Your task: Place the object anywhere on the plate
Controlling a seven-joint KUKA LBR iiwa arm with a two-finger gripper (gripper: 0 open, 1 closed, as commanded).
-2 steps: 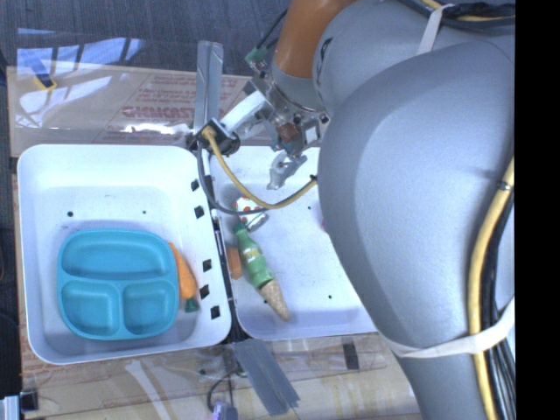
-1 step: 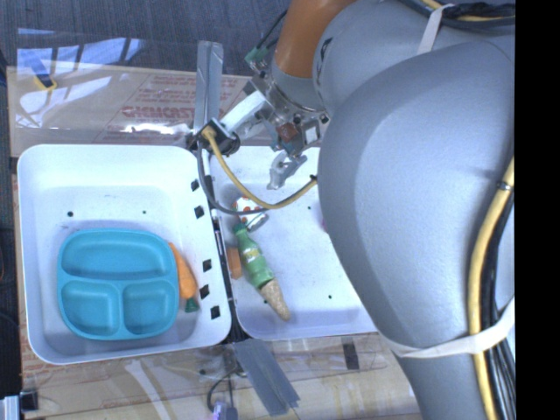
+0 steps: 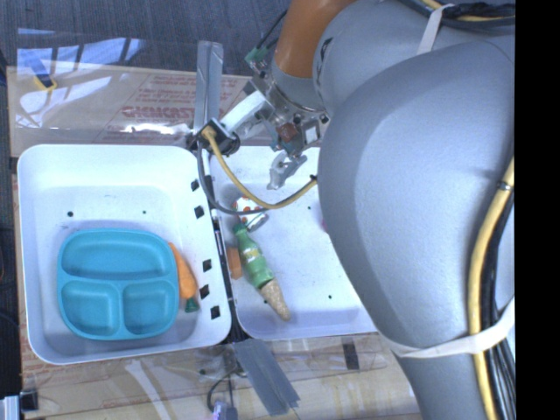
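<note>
1. Grey and bulky, the arm (image 3: 420,173) fills the right side of the camera view, nearest the lens, with its orange band (image 3: 306,20) at the top.
2. Its gripper (image 3: 282,166) hangs over the far part of the right bin (image 3: 341,309); whether it is open or closed cannot be told, and nothing is seen between its tips.
3. A green bottle-shaped toy (image 3: 254,265) lies on the right bin's floor, with a tan cone (image 3: 276,300) touching its near end.
4. The blue divided plate (image 3: 114,283) sits in the left bin (image 3: 52,182), with a carrot (image 3: 185,276) against its right rim.
</note>
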